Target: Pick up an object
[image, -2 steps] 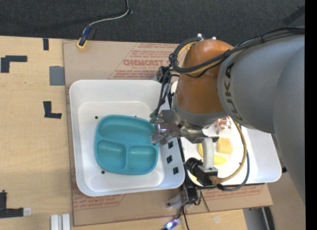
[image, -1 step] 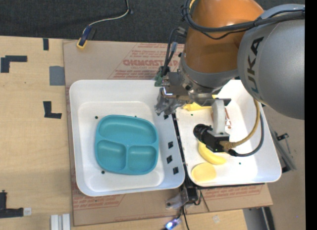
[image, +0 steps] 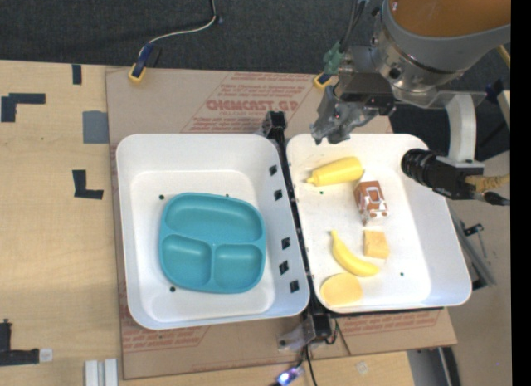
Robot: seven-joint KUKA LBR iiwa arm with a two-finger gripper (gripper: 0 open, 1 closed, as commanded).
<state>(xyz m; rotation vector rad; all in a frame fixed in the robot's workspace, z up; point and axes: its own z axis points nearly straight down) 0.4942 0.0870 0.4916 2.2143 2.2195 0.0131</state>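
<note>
A: Where is the dark two-finger hand [image: 333, 129] seen?

B: It is seen over the far rim of the right shallow white bin [image: 431, 280], above the yellow squeeze bottle [image: 335, 171]. Whether its grip is open cannot be told; nothing is seen held.

A: What else is found there?

B: A brown-and-white packet [image: 371, 200], a yellow banana [image: 352, 255], a tan cube [image: 376, 244] and a yellow disc [image: 341, 290]. A teal divided plate [image: 212, 242] is seen in the left white bin [image: 133, 210].

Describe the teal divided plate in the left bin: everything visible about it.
The teal divided plate looks like smooth moulded plastic, a rounded rectangle with three compartments: one wide one along the far side and two smaller ones nearer the camera. It lies flat and upright on the floor of the left bin, turned slightly askew. All three compartments hold nothing.
</note>
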